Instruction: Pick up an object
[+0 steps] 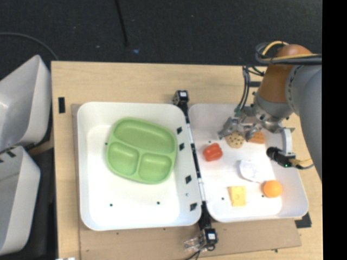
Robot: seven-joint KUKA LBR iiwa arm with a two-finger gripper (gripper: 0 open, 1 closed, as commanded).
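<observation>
Camera view, looking down at a slant.

Tabletop: pale wood, one, bearing two shallow white bins side by side.

Left bin: one. Contents: one light green plastic divided plate with three compartments, lying flat near the bin's middle, well apart from the arm's working area.

Right bin: one. Contents, five loose items, all candidates for the pick:
- one tan speckled round piece, cookie-like, just below the end effector;
- one small orange wedge-like piece, partly hidden behind the end effector, shape unclear;
- one red pepper-shaped toy, near the bin's left wall;
- one white rounded flat object, hard to read against the bin floor;
- one yellow cheese-like block, near the front;
- one orange ball, near the right front corner.
That makes six on recount.

End effector: one, on the grey arm with orange band, reaching in from the right and low over the rear of the right bin. Whether it is released or clenched cannot be told; nothing is visibly between its parts. Its placement suggests the tan piece is the intended target, which rests on the bin floor.
</observation>
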